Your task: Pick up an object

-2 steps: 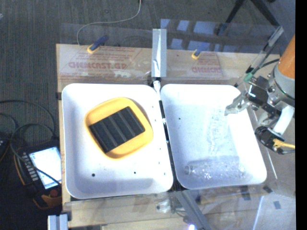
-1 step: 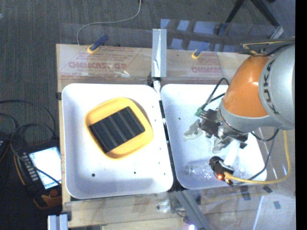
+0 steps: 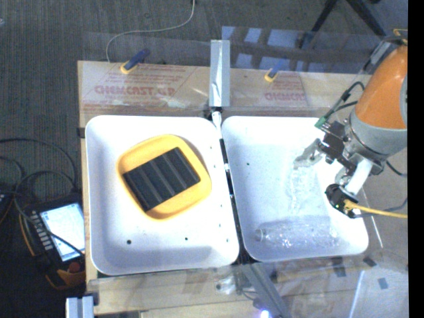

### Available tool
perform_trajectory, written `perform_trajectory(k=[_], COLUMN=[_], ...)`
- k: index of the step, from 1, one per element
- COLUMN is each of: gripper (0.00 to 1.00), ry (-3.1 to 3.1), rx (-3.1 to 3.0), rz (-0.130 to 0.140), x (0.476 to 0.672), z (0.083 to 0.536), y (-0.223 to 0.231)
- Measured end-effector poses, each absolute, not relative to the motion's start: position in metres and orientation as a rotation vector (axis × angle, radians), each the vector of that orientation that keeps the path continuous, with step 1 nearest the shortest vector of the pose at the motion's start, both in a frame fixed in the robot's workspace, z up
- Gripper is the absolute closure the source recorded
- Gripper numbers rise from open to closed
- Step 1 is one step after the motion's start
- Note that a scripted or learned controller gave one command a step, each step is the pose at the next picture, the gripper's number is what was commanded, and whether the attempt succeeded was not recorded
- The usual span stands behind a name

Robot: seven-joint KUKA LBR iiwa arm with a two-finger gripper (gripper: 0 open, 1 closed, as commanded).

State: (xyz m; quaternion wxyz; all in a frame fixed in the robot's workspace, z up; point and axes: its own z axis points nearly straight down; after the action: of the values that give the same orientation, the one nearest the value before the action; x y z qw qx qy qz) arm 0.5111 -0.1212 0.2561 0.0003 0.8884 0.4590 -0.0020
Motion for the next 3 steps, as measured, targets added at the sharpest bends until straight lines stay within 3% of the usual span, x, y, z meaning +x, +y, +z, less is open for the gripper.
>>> perform_trajectory(k=[1, 2, 3], gripper=[0.0, 1.0, 1.0], ry=[1.441, 1.443, 1.513], rx=[2.791, 2.791, 2.753], rz=[-0.007, -0.012, -0.007], x=[0.511, 0.511, 0.483], z=[0.256, 0.264, 0.255], y=[-0.121, -0.121, -0.13])
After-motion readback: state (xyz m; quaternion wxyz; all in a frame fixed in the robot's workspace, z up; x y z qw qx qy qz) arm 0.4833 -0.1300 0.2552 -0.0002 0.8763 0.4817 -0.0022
